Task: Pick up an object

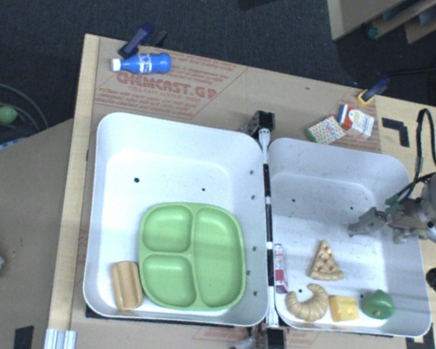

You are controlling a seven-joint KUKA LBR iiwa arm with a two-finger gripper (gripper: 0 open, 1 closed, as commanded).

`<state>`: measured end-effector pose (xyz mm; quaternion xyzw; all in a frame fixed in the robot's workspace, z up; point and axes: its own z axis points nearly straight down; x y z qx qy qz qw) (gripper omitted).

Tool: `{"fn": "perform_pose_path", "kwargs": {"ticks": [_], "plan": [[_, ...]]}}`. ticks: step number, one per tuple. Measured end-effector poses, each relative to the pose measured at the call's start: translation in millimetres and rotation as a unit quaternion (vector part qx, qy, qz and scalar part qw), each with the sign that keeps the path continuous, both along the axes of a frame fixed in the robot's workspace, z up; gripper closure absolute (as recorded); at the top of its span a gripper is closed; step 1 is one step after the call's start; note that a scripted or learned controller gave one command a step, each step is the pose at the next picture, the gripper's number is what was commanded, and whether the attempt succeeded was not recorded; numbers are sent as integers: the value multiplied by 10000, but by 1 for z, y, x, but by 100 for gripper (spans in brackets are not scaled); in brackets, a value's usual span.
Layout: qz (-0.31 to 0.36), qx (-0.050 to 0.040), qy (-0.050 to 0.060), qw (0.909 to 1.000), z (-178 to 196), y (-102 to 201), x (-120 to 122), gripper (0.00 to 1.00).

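The right bin [331, 174] holds several toy foods along its near side: a pizza slice [325, 262], a croissant [307, 301], a yellow cheese block [343, 308] and a green apple [379, 305]. My gripper [366, 224] reaches in from the right, low over the bin's middle. It is up and to the right of the pizza slice, apart from it, and nothing shows in its grasp. The left bin [163, 152] holds a green divided plate [189, 255], with a tan bread stick [126, 284] beside the plate's left edge.
On the bench behind the bins lie a blue and white bottle [142, 62] at the back left and small cartons [341, 125] at the back right. A black cable [421, 138] hangs by the arm. The far half of the right bin is bare floor.
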<state>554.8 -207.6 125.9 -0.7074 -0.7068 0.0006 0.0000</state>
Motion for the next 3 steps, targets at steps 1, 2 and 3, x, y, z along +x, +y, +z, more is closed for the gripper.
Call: {"fn": "perform_pose_path", "kwargs": {"ticks": [1,2,3], "plan": [[13,10,0,10000,-41,5,110,0],[8,2,-11,10000,37,26,41,0],[7,8,2,10000,40,61,-28,0]]}}
